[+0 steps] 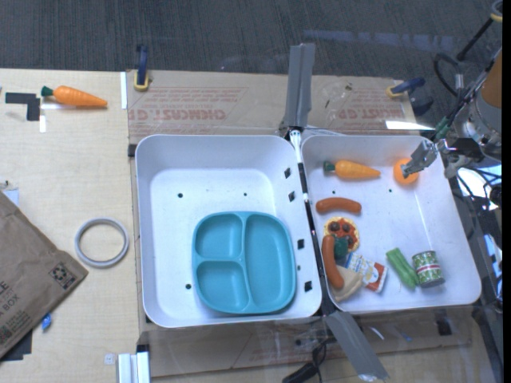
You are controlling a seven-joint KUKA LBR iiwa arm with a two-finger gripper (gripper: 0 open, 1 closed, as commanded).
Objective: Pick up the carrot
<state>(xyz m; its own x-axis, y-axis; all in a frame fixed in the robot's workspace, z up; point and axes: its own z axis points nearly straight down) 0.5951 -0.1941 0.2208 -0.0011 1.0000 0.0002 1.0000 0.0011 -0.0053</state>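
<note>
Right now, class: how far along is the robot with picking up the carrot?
Done: the gripper is over the right bin, by an orange piece. In hand: nothing visibly gripped. Left: the carrot lies on the bin floor, apart from the gripper, not yet grasped or lifted.

I see the scene in even, soft light from overhead, bright across the middle of the frame. The two white bins (152,214) come close to washing out, their floors nearly featureless. Shadows are faint and short, tucked just under the teal tray (243,263) at lower centre. The dark floor along the top of the frame stays dim and grainy. Detail is soft throughout, and my arm at the right edge looks slightly smeared.
</note>
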